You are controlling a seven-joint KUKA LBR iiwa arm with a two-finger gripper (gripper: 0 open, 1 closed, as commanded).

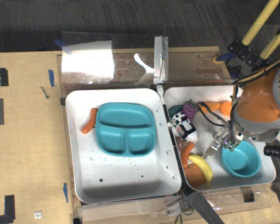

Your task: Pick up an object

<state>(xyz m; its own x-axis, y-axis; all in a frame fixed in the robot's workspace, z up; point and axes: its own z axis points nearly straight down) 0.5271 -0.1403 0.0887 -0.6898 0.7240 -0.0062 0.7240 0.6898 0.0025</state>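
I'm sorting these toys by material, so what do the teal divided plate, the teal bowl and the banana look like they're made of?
Teal divided plate: likely hard plastic, smooth with a soft sheen, moulded compartments.
Teal bowl: probably the same plastic, uniform colour, glossy inner wall.
Banana: seems a plastic or rubber toy; its yellow is even and slightly shiny, though the view leaves that open.

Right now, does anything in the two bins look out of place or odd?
Mostly uneven: the right bin is crowded, while the left bin holds a teal divided plate and an orange piece against it.
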